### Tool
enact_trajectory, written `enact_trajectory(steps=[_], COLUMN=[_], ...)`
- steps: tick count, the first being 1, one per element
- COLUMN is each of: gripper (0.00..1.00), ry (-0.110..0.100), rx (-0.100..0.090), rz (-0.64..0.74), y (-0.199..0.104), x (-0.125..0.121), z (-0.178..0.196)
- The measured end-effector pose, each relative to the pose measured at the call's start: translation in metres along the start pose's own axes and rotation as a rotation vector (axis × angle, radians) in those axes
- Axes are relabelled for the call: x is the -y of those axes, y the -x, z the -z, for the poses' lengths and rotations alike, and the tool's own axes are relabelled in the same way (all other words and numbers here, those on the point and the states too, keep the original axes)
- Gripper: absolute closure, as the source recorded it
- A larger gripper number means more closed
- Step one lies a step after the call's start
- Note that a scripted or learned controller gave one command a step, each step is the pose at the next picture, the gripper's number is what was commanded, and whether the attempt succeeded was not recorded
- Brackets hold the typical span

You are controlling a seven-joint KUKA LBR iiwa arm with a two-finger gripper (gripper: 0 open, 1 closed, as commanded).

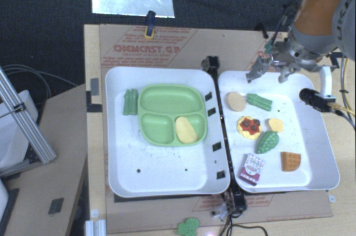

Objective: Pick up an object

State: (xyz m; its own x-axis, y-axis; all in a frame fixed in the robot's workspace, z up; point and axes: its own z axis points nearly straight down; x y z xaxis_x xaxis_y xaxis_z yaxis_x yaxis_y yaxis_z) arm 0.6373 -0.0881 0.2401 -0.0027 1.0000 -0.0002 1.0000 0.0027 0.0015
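Green pickle (258,101) lying free in right bin (320,140), fingers (255,74) spread above, holding nothing

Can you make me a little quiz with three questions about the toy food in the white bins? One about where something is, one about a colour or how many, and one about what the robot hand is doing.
1. Where is the yellow toy?
A. In the green tray
B. On the waffle
C. On the floor

2. What colour is the divided tray in the left bin?
A. Red
B. Green
C. Blue

3. What is the gripper doing?
A. Holding the waffle
B. Holding the small box
C. Holding nothing, above the far edge of the right bin

Answers:
1. A: the yellow toy lies in a near compartment of the tray.
2. B: the tray is light green.
3. C: its fingers are spread with nothing between them; the waffle and the small box lie in the right bin.
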Motion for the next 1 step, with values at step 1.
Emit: enact_trajectory(steps=[1], gripper=[0.0], ry=[-0.009], rx=[0.0], rz=[-0.008], y=[0.0425], x=[0.0572], z=[-0.1386])
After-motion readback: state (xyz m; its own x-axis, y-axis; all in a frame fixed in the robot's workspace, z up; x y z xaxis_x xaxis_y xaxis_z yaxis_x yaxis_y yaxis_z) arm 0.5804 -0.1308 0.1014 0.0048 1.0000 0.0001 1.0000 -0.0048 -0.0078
